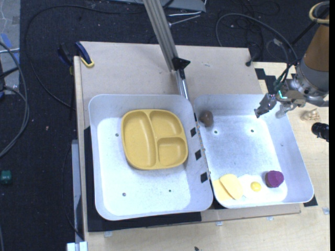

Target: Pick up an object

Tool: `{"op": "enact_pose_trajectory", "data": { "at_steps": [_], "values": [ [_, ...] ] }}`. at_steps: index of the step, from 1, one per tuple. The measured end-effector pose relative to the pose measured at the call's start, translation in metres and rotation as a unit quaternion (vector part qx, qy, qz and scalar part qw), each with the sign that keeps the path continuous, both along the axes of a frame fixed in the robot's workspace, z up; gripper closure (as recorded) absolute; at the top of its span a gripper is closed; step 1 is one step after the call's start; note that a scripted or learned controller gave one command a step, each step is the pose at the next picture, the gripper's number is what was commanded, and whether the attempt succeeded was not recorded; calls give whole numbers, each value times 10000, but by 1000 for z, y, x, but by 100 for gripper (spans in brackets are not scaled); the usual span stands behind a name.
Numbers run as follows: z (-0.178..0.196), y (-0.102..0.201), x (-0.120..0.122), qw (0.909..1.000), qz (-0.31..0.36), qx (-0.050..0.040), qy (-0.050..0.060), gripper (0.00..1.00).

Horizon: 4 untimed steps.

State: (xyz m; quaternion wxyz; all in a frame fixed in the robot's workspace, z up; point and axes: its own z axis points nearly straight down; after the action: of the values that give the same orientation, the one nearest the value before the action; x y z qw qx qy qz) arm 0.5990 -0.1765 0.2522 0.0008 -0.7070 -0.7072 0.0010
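Gripper [272, 107] hovers over right bin's [293, 156] rim, grasp unclear.

Yellow divided plate [154, 138] looks like smooth, slightly glossy plastic. Both white bins [107, 192] are matt plastic with a fine speckle; the surface [131, 69] is pale matt wood board.

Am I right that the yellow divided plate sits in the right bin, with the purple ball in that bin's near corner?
Not quite. The camera view shows the yellow divided plate in the left bin. The purple ball is indeed in the right bin's near corner.
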Motion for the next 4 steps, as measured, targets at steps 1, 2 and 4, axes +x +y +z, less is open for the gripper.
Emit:
{"op": "enact_pose_trajectory", "data": {
  "at_steps": [1,2,4],
  "values": [
    [1,0,1,10000,3,-3,-14,0],
    [-52,7,8,10000,16,4,8,0],
    [-155,2,0,10000,-5,4,7,0]
  ]
}}
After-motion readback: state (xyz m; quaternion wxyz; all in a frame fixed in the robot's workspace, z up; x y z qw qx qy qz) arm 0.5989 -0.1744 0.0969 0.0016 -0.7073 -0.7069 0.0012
